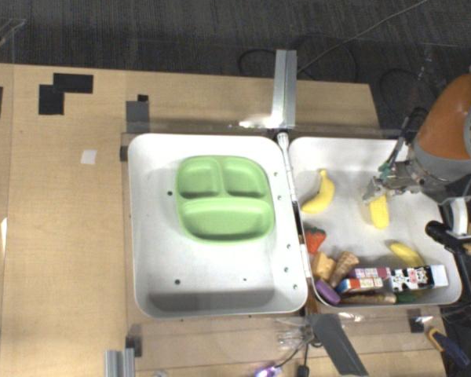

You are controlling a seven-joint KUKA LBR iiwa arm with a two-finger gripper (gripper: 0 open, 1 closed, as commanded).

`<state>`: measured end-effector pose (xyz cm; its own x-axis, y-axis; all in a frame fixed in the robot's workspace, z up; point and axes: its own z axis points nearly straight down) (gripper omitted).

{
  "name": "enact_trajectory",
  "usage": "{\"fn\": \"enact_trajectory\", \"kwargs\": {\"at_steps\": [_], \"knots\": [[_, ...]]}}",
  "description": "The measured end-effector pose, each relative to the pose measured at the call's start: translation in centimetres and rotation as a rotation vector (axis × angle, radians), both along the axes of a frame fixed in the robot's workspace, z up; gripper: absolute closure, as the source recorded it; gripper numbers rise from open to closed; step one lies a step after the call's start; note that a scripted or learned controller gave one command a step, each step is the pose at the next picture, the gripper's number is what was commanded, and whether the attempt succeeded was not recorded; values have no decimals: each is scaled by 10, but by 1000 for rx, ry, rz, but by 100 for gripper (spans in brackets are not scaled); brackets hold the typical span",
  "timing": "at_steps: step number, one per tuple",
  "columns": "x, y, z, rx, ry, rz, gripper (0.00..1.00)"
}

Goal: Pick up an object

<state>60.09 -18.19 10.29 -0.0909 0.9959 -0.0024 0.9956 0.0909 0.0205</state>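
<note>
Hovering my gripper just above a yellow piece in the right bin; I cannot tell my finger spread. I judge it could roll or slip away on smooth plastic.

Single fixed camera above, slanting down on both bins, seemingly from some distance.

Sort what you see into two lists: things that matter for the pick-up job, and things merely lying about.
Part of the job:
hand
yellow piece under it
right bin

Lying about:
banana
small yellow fruit
long printed box
green divided plate
left bin
</note>
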Motion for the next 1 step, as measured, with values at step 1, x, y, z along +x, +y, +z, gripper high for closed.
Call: {"fn": "enact_trajectory", "kwargs": {"at_steps": [1], "knots": [[37,73,92,1,13,-25,100]]}}
